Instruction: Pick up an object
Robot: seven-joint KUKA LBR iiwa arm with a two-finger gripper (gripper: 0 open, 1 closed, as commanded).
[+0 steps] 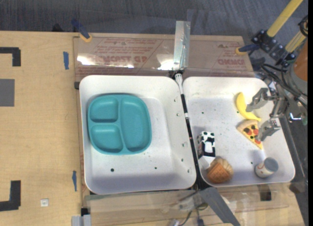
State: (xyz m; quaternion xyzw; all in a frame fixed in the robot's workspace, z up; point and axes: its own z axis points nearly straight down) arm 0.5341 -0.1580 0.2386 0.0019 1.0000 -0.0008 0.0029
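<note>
The right bin (220, 98) holds a yellow banana (241, 103), a toy pizza slice (249, 130), a black-and-white toy (208, 144), a brown bun-shaped piece (219, 170) and a small grey cup (266, 167). My gripper (255, 121) reaches in from the right edge of this bin and stands open. One finger (257, 101) lies just right of the banana, the other (269, 128) just right of the pizza slice. Nothing is gripped between them. I cannot tell how high the gripper sits above the bin floor.
The left bin (161, 161) carries a teal divided plate (119, 123). A dark ridge (187, 122) separates the two bins. Cables and yellow struts (288, 7) crowd the right side behind the arm.
</note>
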